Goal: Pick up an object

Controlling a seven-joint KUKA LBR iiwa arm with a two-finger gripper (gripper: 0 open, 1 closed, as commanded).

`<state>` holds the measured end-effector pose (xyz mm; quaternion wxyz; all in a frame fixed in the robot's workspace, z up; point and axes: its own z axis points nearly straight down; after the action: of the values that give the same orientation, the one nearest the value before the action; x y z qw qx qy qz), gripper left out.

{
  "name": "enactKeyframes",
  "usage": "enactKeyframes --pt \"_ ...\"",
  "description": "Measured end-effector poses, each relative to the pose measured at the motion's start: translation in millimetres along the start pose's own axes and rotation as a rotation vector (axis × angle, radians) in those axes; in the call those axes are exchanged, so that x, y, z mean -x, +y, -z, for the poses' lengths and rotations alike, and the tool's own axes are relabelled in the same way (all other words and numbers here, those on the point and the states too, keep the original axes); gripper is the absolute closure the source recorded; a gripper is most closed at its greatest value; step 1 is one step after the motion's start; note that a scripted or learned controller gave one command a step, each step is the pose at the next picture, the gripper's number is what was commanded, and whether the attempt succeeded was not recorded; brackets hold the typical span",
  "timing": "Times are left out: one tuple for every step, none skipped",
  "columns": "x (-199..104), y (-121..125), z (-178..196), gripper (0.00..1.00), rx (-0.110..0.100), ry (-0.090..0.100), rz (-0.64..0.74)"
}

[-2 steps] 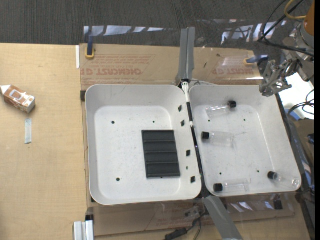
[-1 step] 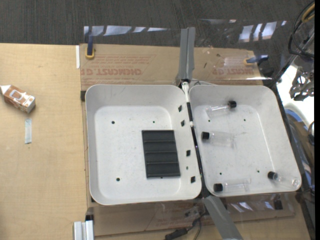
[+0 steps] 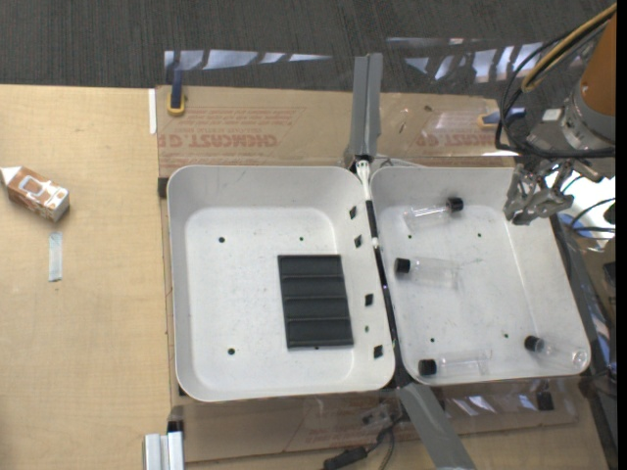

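Four clear vials with black caps (image 3: 432,210) lie scattered in the right bin (image 3: 549,272); a black ridged block (image 3: 315,301) occupies the left bin (image 3: 196,262). Gripper (image 3: 534,202) hovers at the right bin's far right rim; jaw state cannot be told.

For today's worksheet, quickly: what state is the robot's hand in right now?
Hand: above the right bin's far right corner; open or closed cannot be told; nothing seen held.

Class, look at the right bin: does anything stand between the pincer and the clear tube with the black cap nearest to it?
Nothing visible does. The pincer sits at the right bin's upper right rim, and the tube lies to its left on bare bin floor. The other tubes lie lower in the bin, off that line.
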<state>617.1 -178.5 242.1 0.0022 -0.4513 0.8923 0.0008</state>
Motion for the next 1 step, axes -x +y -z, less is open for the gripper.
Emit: enactKeyframes --pt "9.2 -18.0 37.4 1.00 -0.002 -0.001 0.364"
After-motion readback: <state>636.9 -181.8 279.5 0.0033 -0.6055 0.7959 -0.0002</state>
